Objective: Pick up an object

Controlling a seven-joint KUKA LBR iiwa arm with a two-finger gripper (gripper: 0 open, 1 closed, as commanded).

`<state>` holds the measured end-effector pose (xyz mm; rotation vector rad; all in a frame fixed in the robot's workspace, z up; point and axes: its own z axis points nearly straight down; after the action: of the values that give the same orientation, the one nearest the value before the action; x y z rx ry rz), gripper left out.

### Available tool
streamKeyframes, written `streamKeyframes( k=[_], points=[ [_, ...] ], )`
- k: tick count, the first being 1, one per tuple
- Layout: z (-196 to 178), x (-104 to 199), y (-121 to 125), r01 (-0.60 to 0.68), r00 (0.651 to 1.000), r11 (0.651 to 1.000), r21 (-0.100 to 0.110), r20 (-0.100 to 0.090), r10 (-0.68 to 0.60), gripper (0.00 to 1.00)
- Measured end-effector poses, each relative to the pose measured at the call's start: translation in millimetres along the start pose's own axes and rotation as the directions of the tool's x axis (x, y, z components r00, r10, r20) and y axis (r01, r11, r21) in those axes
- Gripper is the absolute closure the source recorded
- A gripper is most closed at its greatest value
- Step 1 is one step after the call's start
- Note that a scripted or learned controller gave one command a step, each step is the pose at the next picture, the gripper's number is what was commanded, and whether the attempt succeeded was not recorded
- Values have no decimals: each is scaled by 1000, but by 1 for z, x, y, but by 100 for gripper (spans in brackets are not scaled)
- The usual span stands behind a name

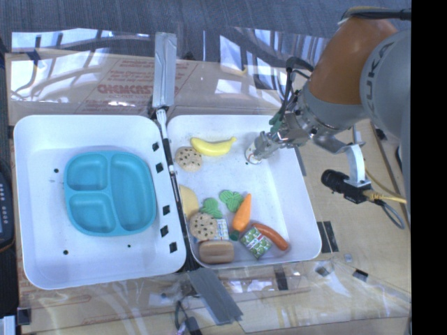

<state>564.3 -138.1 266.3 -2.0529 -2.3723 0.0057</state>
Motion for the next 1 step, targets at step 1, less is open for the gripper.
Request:
streamKeyframes(
  k=[1],
  points=[
    [41, -14, -44, 341, 940, 940, 1, -2, -341, 100]
  ],
)
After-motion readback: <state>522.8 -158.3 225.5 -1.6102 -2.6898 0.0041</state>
